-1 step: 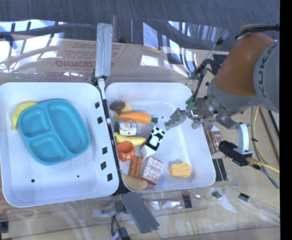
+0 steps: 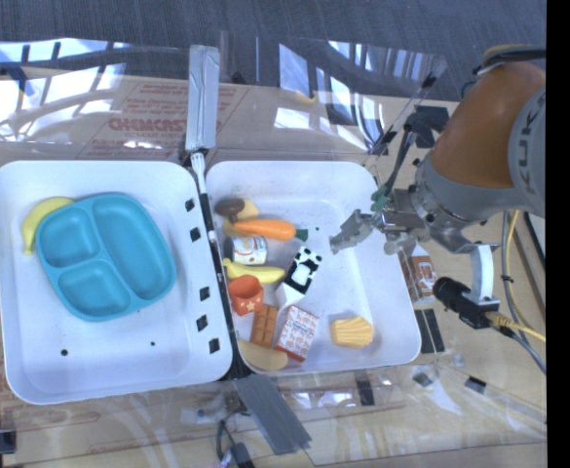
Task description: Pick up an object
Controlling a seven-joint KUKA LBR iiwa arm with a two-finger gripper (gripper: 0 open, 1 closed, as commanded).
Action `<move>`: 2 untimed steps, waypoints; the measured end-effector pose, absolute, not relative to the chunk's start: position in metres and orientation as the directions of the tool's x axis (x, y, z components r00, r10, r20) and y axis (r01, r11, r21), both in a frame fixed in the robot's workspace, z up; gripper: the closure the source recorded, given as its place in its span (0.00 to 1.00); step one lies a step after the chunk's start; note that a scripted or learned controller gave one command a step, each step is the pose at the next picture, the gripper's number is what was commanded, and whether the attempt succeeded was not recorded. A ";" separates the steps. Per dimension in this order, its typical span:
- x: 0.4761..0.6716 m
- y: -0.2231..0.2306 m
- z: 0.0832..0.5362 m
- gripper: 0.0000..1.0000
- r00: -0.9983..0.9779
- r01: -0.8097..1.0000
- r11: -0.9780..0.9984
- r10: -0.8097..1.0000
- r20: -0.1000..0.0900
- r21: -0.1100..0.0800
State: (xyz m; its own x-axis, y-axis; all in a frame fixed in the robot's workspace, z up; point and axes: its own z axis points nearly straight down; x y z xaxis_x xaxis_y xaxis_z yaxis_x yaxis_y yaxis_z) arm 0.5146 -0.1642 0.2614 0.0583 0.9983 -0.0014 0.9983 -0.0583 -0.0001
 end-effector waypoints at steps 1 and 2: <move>0.490 -0.160 0.190 0.00 -0.282 0.959 0.282 0.959 0.003 -0.005; 0.566 -0.122 0.102 0.00 -0.057 0.998 0.057 0.998 -0.004 0.021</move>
State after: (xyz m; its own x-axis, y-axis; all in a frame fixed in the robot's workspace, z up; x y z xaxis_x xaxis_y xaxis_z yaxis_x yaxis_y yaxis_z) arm 0.5665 -0.1217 0.1020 -0.0569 0.9984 -0.0038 0.9982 0.0570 0.0209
